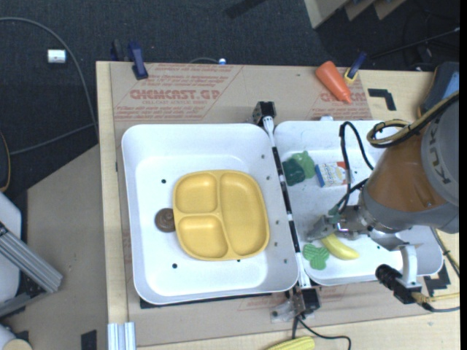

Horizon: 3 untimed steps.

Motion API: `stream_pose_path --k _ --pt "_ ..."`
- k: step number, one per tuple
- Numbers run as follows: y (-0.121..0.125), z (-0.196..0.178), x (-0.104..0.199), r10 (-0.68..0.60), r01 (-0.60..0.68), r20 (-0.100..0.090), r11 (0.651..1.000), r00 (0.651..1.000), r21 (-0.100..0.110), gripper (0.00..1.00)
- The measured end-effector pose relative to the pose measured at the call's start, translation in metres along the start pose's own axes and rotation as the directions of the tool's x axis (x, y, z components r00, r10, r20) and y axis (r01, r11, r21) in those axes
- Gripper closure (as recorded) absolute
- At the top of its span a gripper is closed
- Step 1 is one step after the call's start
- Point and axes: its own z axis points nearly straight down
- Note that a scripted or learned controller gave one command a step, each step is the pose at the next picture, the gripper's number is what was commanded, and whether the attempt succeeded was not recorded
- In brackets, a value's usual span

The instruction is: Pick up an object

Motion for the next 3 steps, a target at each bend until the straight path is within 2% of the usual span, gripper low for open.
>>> stream_pose_path --k 1,2,3 --pt "0.071 -0.001 -0.053 -0.001 0.001 0.002 1.0 1.0 -0.003 0.0" --pt "0.025 -0.005 0.006 -0.002 0.002 -0.001 1.0 1.0 0.0 0.0" --pt "0.025 -0.015 0.006 -0.001 0.001 0.001 1.0 1.0 -0.002 1.0"
